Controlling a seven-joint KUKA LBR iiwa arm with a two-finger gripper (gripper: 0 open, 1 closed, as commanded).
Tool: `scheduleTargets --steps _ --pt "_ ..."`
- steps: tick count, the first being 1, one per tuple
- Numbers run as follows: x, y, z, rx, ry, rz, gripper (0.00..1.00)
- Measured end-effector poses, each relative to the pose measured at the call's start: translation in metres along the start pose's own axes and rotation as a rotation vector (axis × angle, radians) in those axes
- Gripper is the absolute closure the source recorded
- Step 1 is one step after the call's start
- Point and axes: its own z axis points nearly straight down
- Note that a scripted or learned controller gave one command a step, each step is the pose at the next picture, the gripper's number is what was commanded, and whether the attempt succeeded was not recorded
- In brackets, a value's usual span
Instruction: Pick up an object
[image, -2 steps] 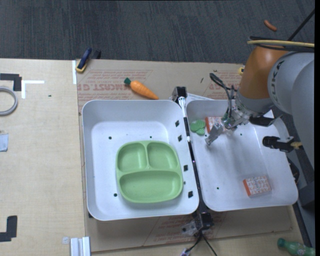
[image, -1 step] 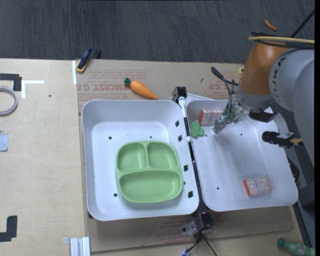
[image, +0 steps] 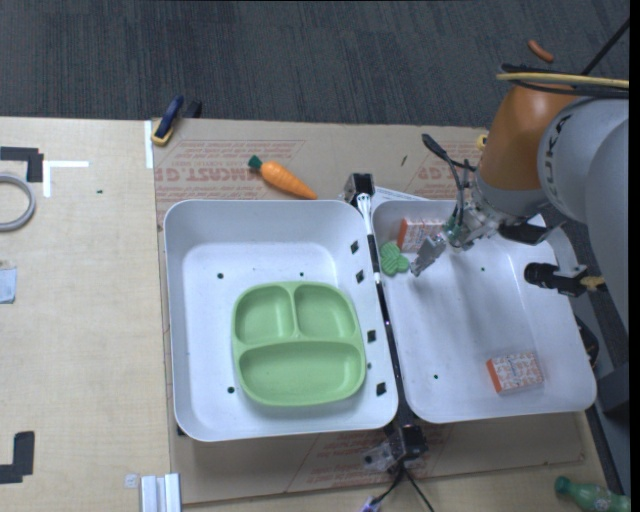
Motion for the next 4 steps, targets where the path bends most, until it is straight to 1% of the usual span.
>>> scheduleTargets --steps 1,2,3,4 --pt "0.033 0.023 -0.093 -0.032 -0.007 -0.271 0.0" --pt "0.052 0.022 -0.093 -0.03 -0.009 -0.523 0.0" --pt "0.063 0.029 -0.093 -0.031 -0.011 -0.611 0.0" --pt "0.063 0.029 -0.093 -0.031 -0.011 -0.612 0.0"
